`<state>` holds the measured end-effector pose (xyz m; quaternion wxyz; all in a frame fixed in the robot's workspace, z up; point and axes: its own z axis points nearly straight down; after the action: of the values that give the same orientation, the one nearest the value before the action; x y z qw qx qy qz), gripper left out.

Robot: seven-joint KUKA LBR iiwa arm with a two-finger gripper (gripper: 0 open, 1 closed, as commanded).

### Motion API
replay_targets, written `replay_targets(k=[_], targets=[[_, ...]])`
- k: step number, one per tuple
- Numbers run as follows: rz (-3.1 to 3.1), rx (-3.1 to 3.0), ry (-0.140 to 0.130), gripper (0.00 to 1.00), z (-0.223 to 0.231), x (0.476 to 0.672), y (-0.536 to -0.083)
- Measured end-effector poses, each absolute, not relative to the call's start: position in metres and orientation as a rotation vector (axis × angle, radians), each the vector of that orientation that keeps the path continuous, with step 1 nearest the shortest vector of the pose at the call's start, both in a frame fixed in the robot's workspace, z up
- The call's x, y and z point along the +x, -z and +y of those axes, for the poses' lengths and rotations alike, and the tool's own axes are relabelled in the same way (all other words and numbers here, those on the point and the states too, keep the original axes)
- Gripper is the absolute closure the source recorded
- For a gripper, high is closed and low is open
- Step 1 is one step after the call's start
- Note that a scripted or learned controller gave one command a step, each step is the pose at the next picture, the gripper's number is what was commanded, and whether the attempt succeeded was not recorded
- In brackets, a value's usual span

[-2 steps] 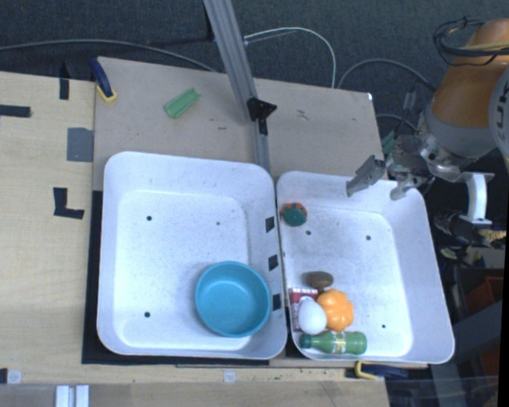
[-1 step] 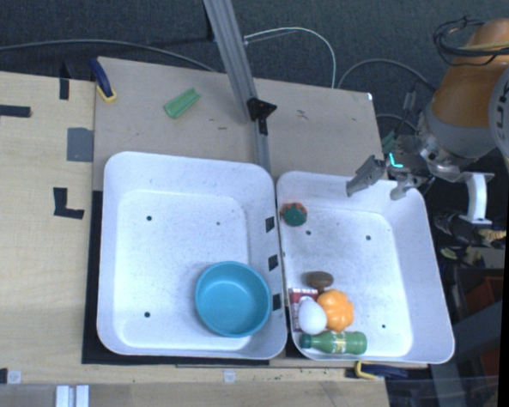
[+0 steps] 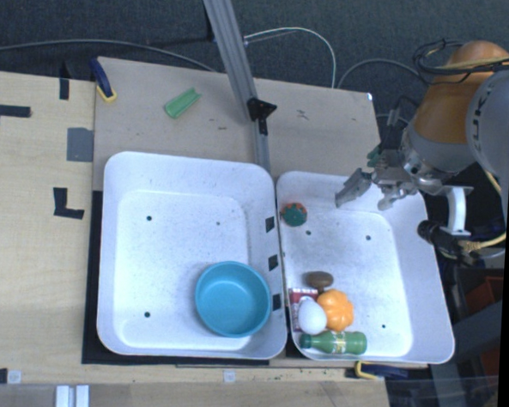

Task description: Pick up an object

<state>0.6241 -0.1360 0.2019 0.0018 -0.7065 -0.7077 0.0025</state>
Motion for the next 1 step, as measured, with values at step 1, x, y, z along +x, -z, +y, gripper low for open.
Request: replay_targets(k=[1], targets=[[-2.221, -2.216, -0.008, 0.00, -0.1266, 0.6259, -0.1520]])
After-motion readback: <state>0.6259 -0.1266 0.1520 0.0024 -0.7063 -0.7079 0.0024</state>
